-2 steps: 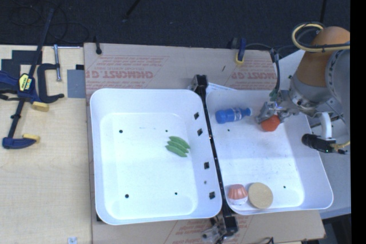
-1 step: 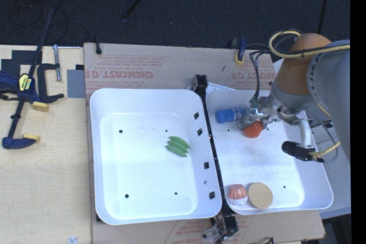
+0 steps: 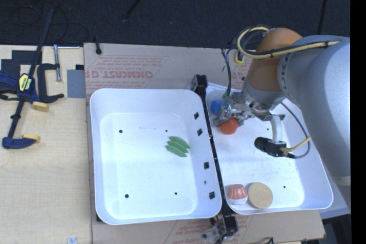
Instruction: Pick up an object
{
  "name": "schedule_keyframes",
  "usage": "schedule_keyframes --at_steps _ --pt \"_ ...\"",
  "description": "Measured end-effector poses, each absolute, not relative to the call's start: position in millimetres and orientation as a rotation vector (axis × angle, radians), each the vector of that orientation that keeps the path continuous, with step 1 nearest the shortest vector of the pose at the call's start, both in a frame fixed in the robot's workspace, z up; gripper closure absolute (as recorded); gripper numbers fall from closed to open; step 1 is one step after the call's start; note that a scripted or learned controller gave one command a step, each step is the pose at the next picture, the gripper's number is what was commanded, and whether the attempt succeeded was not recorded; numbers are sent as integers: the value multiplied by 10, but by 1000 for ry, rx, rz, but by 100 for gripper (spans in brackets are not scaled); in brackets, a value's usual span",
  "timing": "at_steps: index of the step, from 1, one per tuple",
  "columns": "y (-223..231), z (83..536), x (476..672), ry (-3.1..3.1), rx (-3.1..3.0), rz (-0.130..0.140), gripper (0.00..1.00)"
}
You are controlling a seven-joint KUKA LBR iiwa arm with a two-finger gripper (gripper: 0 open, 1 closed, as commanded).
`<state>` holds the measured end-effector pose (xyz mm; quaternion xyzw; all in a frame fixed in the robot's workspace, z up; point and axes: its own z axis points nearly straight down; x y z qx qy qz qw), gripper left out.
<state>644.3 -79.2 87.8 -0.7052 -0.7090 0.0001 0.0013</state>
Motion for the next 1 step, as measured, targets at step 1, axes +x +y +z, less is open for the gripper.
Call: schedule_keyframes --at_steps 1 --pt "-161 1926 5931 -2225 -2214 -2 100"
